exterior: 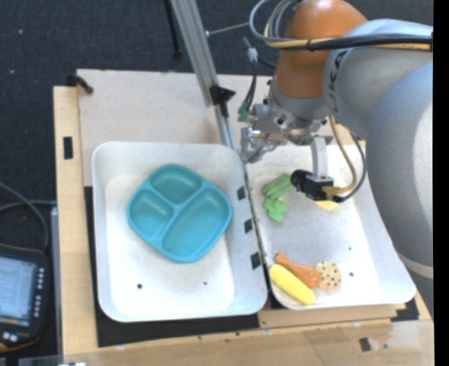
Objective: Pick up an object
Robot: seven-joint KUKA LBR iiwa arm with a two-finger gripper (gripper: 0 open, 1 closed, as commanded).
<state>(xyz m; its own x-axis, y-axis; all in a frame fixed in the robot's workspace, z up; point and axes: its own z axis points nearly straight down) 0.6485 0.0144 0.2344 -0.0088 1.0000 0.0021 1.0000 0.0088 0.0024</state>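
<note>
Camera view puts the gripper (pixel 251 149) over the far end of the rim the two bins share, at the far left corner of the right bin (pixel 365 242); whether the claw is spread or pressed together I cannot tell, as its tip is too small and cluttered to read, and nothing can be seen pinched in it.

The nearest thing to pick is the green piece (pixel 277 197); it lies in the right bin, near the claw, toward the viewer and slightly right of it, just beside the shared rim; its longer run seems to go roughly along that rim, far to near.

So the coming move is likely a short shift toward the near side and into the bin, then down, closing across the narrow width.

The carrot (pixel 298 270), corn (pixel 291 285) and cookie (pixel 328 275) lie together at the bin's near edge, well apart from the claw; the plate (pixel 180 213) sits in the left bin (pixel 117 280).
</note>
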